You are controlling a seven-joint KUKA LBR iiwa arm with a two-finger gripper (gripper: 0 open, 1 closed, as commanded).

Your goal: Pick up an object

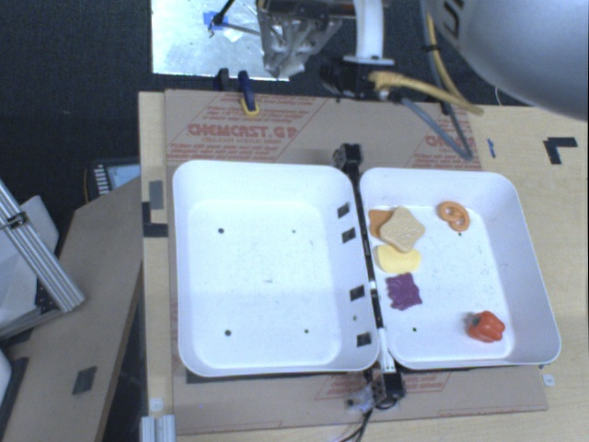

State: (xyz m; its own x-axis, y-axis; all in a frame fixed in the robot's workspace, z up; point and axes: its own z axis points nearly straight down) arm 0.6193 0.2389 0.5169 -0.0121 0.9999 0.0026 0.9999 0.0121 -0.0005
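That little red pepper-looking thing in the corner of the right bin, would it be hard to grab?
Probably a bit tricky. The small glossy red pepper-shaped toy looks rounded, so it may roll or slip when squeezed. It seems small and likely light. It lies near the right white bin's wall, which could crowd the fingers.

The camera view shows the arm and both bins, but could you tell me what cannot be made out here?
- Arm: cut off by the top and right edges, close and blurred.
- Gripper: high above the bench at the top edge; its state is unclear.
- Orange slice: partly hidden under the bread slice in the right bin.
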